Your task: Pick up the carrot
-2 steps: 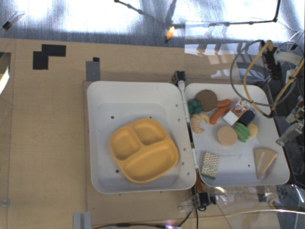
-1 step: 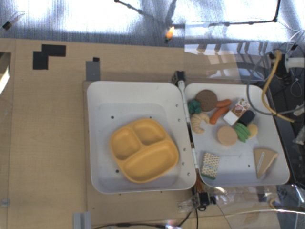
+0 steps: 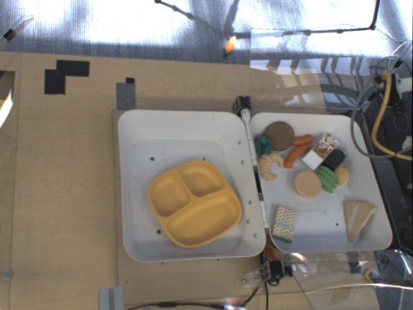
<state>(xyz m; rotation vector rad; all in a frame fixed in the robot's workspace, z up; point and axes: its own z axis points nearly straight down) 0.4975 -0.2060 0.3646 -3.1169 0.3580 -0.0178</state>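
Desk [image 3: 64, 192]: light tan, wood-look top, seen from above at a slant.
Left bin [image 3: 129, 173]: shallow, white, resting on the desk.
Right bin [image 3: 374, 192]: shallow, white, just beside the left bin, their inner rims touching.
Black marks [image 3: 64, 75]: stepped dark patches flat on the desk, far left corner.
Grey bracket [image 3: 126, 95]: at the left bin's far left corner.
Cables [image 3: 271, 279]: along the near edge, below the bins' seam.

Bright daylight washes out the floor [image 3: 129, 5] along the top edge with streaked glare; the bench [image 3: 58, 192] is evenly lit, shadows soft, focus slightly soft.
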